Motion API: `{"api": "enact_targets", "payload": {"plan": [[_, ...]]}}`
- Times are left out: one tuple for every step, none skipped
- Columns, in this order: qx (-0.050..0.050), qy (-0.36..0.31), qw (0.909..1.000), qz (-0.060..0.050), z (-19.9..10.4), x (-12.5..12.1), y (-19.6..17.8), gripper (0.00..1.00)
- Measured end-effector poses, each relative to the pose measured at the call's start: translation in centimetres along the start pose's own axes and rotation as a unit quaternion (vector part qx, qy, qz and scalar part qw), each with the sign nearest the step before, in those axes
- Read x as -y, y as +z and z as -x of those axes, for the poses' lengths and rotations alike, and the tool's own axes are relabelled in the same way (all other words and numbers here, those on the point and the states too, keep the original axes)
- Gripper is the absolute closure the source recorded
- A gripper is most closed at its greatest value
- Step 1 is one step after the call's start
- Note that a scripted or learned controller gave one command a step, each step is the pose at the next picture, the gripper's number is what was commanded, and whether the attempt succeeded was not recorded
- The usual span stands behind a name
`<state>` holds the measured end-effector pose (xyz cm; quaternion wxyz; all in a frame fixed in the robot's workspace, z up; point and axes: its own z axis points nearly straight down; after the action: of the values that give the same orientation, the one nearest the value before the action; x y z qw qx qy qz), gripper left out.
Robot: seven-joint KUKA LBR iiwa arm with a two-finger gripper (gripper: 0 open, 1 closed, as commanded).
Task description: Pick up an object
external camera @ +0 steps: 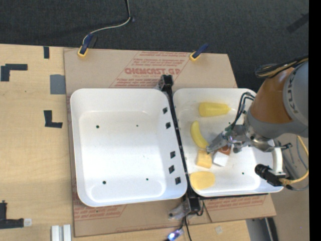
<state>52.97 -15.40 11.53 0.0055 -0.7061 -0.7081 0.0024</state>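
Left bin, then right bin (landmark): inside it lie a yellow banana, an orange-yellow block and a white cube. Gripper hangs low over the cube; jaws' state cannot be told. Nothing appears lifted yet.

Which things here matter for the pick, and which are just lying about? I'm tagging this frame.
Belongs to the job:
- hand
- white block
- banana
- yellow cube
- yellow piece at top
- yellow piece at bottom
- right bin

Lying about:
- left bin
- cardboard sheet
- clamps
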Motion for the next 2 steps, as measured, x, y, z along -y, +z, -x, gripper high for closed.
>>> {"api": "enact_targets", "payload": {"plan": [[0.005,0.0,1.0,0.007,-2.6,-4.8,2.8,0.0],[0.005,0.001,0.9999,0.01,-2.5,-4.8,1.6,1.0]]}}
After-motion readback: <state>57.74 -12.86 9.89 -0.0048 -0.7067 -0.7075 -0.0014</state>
